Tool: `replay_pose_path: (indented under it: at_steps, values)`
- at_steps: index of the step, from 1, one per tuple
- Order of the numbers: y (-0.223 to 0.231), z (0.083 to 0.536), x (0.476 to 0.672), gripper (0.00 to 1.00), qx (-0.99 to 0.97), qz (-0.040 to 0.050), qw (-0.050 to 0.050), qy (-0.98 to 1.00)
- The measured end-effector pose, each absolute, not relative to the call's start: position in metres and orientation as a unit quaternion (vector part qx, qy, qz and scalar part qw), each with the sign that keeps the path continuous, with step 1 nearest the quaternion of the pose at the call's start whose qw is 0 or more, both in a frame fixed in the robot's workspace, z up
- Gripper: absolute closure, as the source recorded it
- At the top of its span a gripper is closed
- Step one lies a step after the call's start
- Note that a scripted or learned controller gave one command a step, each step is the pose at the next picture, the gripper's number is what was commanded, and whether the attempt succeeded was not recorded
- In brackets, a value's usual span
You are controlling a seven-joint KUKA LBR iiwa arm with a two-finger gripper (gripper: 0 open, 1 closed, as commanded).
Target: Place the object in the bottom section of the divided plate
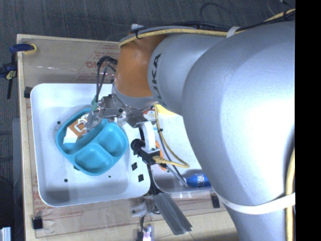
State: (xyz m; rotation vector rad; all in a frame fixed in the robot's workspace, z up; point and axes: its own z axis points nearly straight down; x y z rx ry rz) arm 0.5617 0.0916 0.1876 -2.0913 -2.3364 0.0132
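A blue divided plate [100, 154] lies tilted in the left white bin [50, 190]. In its upper-left section sits a small orange-and-white object [76, 129], partly hidden by the gripper. The gripper [93, 117] hangs over the plate's upper edge, right beside and just above that object. Whether it touches the object is hidden from view. The plate's lower section [94, 160] and right section [113, 137] show bare blue. The grey arm with its orange band [133, 72] covers most of the right half of the view.
A blue bottle-like item [197, 179] lies in the right bin, mostly hidden under the arm. Cables [163, 157] and black brackets hang along the divide between the bins. A blue clamp [22, 48] sits at the bench's far left corner.
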Motion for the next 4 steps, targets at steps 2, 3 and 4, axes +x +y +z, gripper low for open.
replay_pose_path:
  at_steps: [2, 3, 4]
  values:
    - [0.050, 0.189, 0.593, 0.00, -0.584, 0.0018, 0.001, -0.812]
    - [0.002, 0.189, 0.625, 0.00, -0.564, 0.0020, 0.002, -0.826]
    - [0.002, 0.196, 0.625, 1.00, -0.563, 0.0033, 0.004, -0.827]
